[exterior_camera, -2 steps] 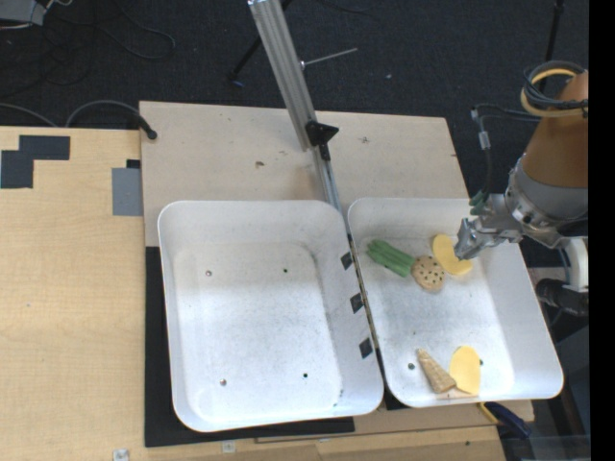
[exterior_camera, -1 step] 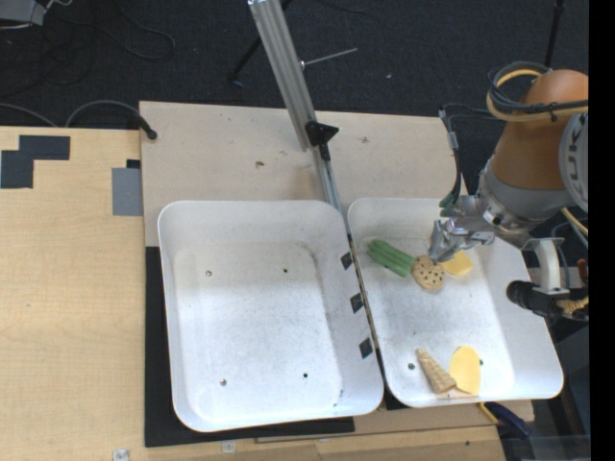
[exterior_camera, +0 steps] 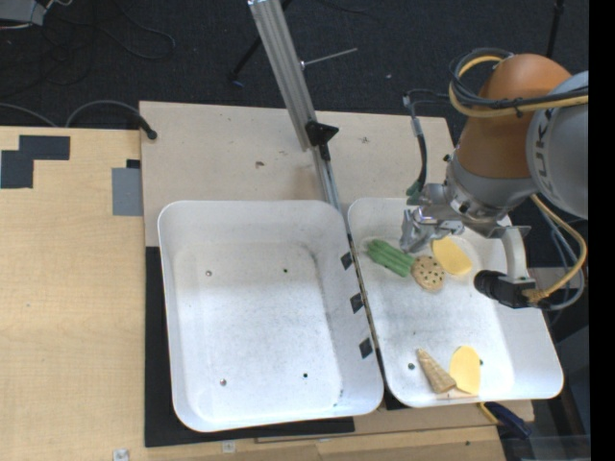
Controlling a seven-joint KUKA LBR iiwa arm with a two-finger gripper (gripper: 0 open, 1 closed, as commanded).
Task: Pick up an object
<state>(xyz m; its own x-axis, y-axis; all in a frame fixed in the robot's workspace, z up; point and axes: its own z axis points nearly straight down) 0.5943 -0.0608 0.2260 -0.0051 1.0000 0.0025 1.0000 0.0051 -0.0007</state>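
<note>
Overhead, slantwise: the bench (exterior_camera: 240,152) carries two shallow white bins side by side. The left bin (exterior_camera: 183,229) has only dark specks on its floor. The right bin (exterior_camera: 538,373) holds every loose object.

The grey arm (exterior_camera: 567,142) enters from the right, its orange band (exterior_camera: 509,94) high above the wrist. The jaws (exterior_camera: 420,230) hang low over the upper part of the right bin, metal parts crowded together; whether they are spread or closed cannot be told from this angle (too small, too cluttered), and nothing is visibly pinched between them.

Objects in the right bin:
- green elongated piece (exterior_camera: 389,256), lying on a slant, just left of and below the jaws; contact uncertain.
- round tan cookie-like disc (exterior_camera: 429,275) with dark spots, just beside the green piece's lower end.
- yellow rounded piece (exterior_camera: 452,255), touching or nearly touching the disc on its right, just beside the jaws.
- tan ribbed cone (exterior_camera: 435,370), near the bin's lower edge, well apart from the upper group.
- second yellow piece (exterior_camera: 466,368), right against the cone.

A slanted aluminium rail (exterior_camera: 288,70) rises behind the bins. Cables trail from the arm's wrist.
</note>
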